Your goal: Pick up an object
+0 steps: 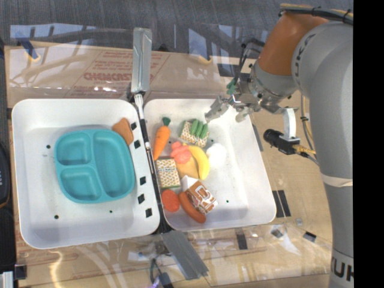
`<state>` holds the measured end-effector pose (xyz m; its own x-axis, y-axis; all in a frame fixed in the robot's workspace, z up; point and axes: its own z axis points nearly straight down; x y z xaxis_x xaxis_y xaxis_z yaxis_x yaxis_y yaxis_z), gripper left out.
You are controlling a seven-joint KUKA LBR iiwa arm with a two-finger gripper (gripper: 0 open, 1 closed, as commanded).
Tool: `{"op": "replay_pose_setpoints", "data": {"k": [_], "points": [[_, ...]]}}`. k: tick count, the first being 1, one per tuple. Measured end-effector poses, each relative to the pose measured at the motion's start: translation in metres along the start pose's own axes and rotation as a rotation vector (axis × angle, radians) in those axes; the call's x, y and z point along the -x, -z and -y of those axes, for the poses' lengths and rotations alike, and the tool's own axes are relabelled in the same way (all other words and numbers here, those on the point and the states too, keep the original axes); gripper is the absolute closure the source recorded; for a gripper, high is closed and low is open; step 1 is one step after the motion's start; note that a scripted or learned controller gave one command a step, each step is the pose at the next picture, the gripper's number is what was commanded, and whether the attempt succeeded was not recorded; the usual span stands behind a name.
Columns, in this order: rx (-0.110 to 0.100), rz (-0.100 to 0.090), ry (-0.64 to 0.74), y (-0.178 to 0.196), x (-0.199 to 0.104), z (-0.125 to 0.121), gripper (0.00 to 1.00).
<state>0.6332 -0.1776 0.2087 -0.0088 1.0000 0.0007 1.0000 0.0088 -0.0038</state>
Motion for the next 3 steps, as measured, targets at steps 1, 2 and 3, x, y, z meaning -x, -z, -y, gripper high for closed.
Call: {"op": "replay_pose_setpoints", "data": {"k": [1, 2, 3], "points": [[0.000, 0.000, -0.054, -0.118, -0.047, 0.053, 0.00], [-0.002, -0.001, -0.052, -0.108, -0.047, 0.054, 1.00], [0.007, 0.001, 0.086, -0.004, -0.074, 0.031, 1.00]]}}
